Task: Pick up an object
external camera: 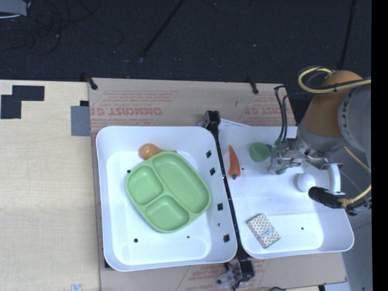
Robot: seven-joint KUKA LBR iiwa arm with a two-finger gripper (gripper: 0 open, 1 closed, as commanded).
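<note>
The right bin (315,238) holds an orange carrot-shaped piece (233,161) by its left wall, a green round object (259,151) at the back, a white ball (305,180) and a small patterned box (263,230) near the front. My gripper (282,163) hangs low over the back of this bin, between the green object on its left and the white ball on its right. It stands close to both, and I see nothing clearly held in it. The grey arm with its orange band comes in from the right.
The left bin (118,247) carries a green divided plate (168,190), with a small orange object (149,151) tucked behind it. A black divider runs between the two bins. Cardboard lies under both, and a black cable loops by the right bin's right rim.
</note>
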